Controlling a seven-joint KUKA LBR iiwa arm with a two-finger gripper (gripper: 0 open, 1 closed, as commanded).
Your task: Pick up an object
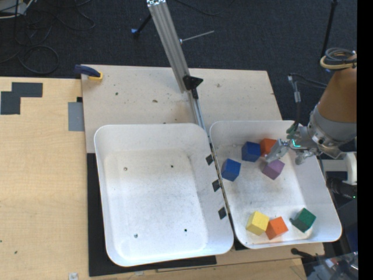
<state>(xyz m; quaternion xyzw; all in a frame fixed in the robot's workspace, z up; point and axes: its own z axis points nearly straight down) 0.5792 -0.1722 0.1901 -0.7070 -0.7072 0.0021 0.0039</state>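
My gripper (pixel 289 155) hangs over the upper right part of the right bin (pixel 326 206), and its two fingers stand apart, open, with nothing between them. A purple cube (pixel 273 168) lies just below and left of the left finger (pixel 279 151). An orange cube (pixel 268 145) and a blue cube (pixel 251 151) sit side by side to the gripper's left. Another blue cube (pixel 231 170) rests near the bin's left wall. Along the front edge lie a yellow cube (pixel 257 222), an orange cube (pixel 276 227) and a green cube (pixel 303 220).
The left bin (pixel 111 156) stands beside the right one, with black clips (pixel 216 184) along the shared wall. A slanted aluminium post (pixel 172 45) rises behind the bins. A blue and yellow clamp (pixel 88 72) lies at the bench's far left corner.
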